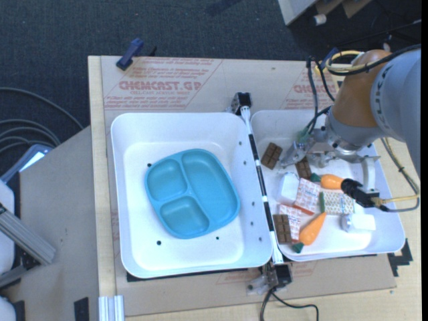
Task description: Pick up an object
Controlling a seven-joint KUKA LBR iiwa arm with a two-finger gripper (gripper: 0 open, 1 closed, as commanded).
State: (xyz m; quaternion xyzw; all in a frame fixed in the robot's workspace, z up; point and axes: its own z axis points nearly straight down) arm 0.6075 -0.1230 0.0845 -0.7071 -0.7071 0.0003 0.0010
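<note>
Nearest the view's lower edge, an orange plastic carrot with a green tip (312, 228) is lying in the shallow white bin on the view's right (348, 243). It is lying just beside a brown ridged bar (283, 227). A small white block (362, 222) is sitting near this bin's right wall. Farther up, a white sachet with red print (307, 194) is lying flat, and a second orange plastic carrot (332, 181) is lying just beyond it.

My gripper (304, 156) is reaching down into the upper part of this same bin, directly over a small dark brown bar (305, 170). I cannot tell whether the gripper is wide, narrow or holding anything. A brown square piece (271, 155) is lying to the left of it, near the bin's left wall.

In the shallow white bin on the view's left (134, 212), a blue three-compartment plastic plate (192, 192) is lying flat, well apart from my gripper. Farthest away, a blue clip (129, 54) is sitting at the corner of a brown board with red lettering (200, 85).
</note>
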